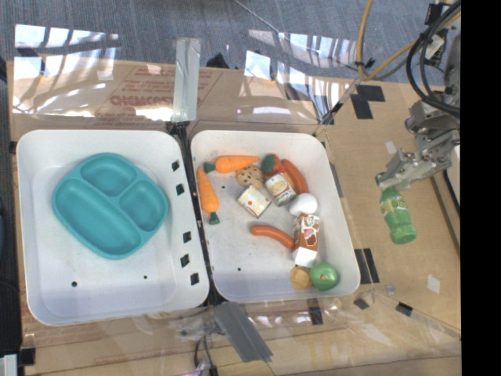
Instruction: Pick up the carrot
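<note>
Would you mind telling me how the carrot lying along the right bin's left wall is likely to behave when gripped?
The carrot looks like a moulded toy, so it is probably stiff and light. Its rounded, tapered body may slip toward the thin end or roll. It lies close to the bin wall, which probably leaves little room on that side.

Little can be read here. Red printed lettering runs across the cardboard sheet [141,92] under the clear plastic at the upper left of the frame, just above the left bin, but glare and blur break it up and no word can be made out with certainty. In the right bin, near the middle of the frame, a small can [279,187], a small carton [254,200] and a small bottle [307,232] carry coloured labels, yet their print is too small to read. At the right of the frame, a green bottle [398,217] on the bench bears a pale label, equally illegible.
</note>
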`<act>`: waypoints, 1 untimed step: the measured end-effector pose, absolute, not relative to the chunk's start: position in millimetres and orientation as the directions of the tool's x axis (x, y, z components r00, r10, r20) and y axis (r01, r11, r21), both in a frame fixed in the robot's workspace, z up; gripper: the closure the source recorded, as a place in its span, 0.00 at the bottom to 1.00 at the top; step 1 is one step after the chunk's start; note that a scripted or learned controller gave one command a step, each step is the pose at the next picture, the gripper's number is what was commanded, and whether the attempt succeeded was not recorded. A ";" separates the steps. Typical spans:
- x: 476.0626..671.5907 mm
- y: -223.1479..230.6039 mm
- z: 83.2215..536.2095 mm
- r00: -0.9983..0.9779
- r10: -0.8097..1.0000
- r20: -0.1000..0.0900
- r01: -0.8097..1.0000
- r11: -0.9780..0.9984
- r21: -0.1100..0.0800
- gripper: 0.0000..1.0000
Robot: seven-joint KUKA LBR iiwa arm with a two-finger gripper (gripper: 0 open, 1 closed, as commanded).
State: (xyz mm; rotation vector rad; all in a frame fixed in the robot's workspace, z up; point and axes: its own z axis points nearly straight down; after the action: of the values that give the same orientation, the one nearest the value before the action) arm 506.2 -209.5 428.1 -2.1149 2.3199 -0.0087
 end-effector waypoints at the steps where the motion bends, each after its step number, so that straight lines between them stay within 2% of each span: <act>1: 530.3 -209.9 320.6 0.155 -0.988 -0.005 -0.988 -0.155 0.005 1.00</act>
State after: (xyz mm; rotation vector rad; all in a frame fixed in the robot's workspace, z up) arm 530.3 -209.9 320.6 -2.3881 2.0426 0.0115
